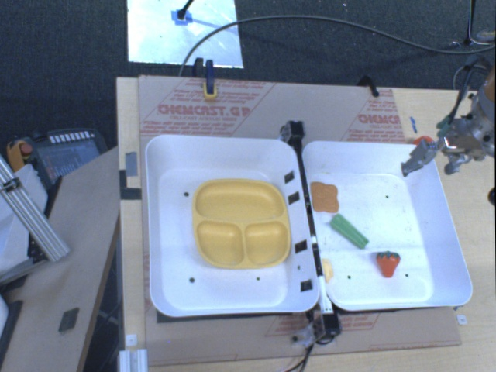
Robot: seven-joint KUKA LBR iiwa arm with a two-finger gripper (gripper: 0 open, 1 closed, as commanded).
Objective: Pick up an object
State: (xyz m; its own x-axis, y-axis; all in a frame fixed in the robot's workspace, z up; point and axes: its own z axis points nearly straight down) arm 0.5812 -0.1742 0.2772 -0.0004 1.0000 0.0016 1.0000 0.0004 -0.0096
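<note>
The right bin [434, 208] holds a flat orange-brown piece [325, 198] near its left wall. A green stick-shaped piece [349, 231] lies just below it, and a red strawberry toy [388, 263] sits toward the front. A small pale yellow piece [327, 270] rests against the divider. My gripper [431, 163] hangs over the bin's far right corner, well apart from all of them. Its two fingers stand apart with nothing between them, so it is open.
In the left bin [167, 208] lies a yellow three-compartment plate [239, 223]. Black clips run along the divider [304, 223] between the bins. A cable crosses the floor behind the bench. A side table with gear stands at the left.
</note>
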